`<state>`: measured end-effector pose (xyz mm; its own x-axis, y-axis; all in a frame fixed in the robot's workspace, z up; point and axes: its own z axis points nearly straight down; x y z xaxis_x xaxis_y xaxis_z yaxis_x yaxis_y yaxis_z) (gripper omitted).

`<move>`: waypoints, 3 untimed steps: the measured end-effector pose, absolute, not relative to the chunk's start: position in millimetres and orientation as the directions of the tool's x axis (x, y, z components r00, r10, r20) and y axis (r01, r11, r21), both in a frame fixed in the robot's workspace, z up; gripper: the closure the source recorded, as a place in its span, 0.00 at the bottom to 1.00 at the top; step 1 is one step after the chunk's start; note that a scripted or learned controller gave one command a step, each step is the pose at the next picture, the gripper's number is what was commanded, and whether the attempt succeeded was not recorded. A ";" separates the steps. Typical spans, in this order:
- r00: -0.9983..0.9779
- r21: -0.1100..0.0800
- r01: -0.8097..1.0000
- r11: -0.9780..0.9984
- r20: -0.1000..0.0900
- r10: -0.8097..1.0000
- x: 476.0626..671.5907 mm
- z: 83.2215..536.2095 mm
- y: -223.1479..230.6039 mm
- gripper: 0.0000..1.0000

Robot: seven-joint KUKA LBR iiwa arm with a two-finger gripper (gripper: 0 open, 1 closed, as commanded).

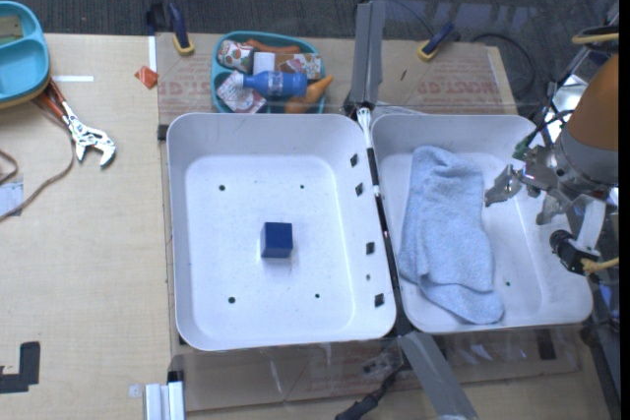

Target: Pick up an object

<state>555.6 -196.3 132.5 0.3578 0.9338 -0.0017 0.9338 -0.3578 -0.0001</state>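
gripper point(512, 180) at right bin's point(551, 305) right edge; finger state unclear, apparently holding nothing; towel point(448, 231) lies just left, long axis front-to-back.

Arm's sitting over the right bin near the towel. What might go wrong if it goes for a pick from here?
1. The towel is soft and rumpled, so the gripper may pinch one fold and drag it rather than lift it.
2. The towel lies against the right bin wall nearest the left bin; a dragged towel could snag there.
3. The blue block sits in the left bin, a long reach away.
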 end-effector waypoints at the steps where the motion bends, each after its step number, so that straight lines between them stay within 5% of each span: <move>1: 0.330 -0.001 0.944 -0.330 -0.002 0.944 523.1 207.5 -181.5 0.00; 2: 0.170 -0.002 0.986 -0.170 0.000 0.986 477.4 207.3 -198.1 0.00; 3: 0.373 0.003 0.928 -0.373 -0.001 0.928 478.6 247.6 -192.7 0.00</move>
<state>478.6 -192.7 247.6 0.3726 0.9280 -0.0013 0.9280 -0.3726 0.0027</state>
